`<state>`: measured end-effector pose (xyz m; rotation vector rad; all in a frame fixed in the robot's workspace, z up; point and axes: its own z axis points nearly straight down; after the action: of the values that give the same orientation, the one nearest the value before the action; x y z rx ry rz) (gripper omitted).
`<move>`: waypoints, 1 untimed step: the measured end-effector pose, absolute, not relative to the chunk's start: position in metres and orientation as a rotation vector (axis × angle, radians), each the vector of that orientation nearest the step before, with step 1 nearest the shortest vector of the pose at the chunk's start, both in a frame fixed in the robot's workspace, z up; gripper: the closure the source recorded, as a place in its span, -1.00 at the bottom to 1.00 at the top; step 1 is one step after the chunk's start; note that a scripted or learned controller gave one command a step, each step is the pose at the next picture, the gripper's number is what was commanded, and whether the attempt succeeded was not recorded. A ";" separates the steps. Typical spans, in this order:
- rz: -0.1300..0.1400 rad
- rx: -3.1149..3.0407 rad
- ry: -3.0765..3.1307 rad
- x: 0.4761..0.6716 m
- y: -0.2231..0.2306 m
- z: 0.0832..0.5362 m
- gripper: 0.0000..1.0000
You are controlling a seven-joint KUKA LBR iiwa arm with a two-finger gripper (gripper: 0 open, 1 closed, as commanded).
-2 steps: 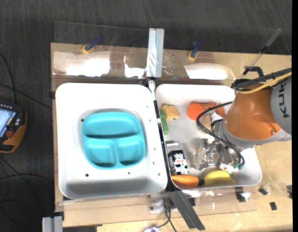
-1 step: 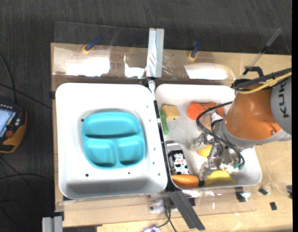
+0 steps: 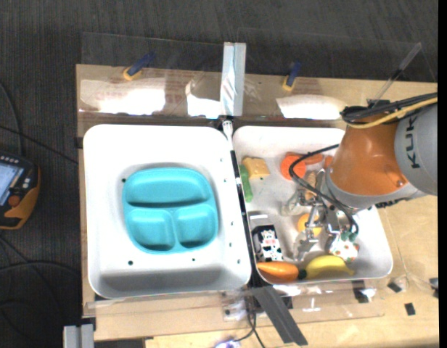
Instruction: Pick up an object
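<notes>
My gripper (image 3: 310, 230) is low inside the right bin (image 3: 379, 263), beneath the orange wrist band, among the toy foods. A small yellow-orange piece (image 3: 305, 221) shows right against it. Just below lie a yellow banana (image 3: 326, 265) and an orange carrot (image 3: 278, 270) along the bin's front wall. A white piece with red dots (image 3: 345, 249) sits to the gripper's right. A black-and-white box (image 3: 265, 243) lies to its left. Further back are a tan piece (image 3: 257, 167), a green stick (image 3: 247, 185) and an orange object (image 3: 294, 165) partly hidden by the arm.
The left bin (image 3: 100, 194) holds a turquoise compartment tray (image 3: 169, 207). A raised divider (image 3: 236, 201) separates the two bins. A handheld pendant (image 3: 9, 187) lies off the bench at far left. Cables run over the arm at the right.
</notes>
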<state>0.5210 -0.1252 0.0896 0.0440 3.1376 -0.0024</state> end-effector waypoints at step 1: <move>-0.007 0.113 3.122 0.514 -0.116 0.091 -1.00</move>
<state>0.5139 -0.1157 0.0909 0.1127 3.1219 -0.0072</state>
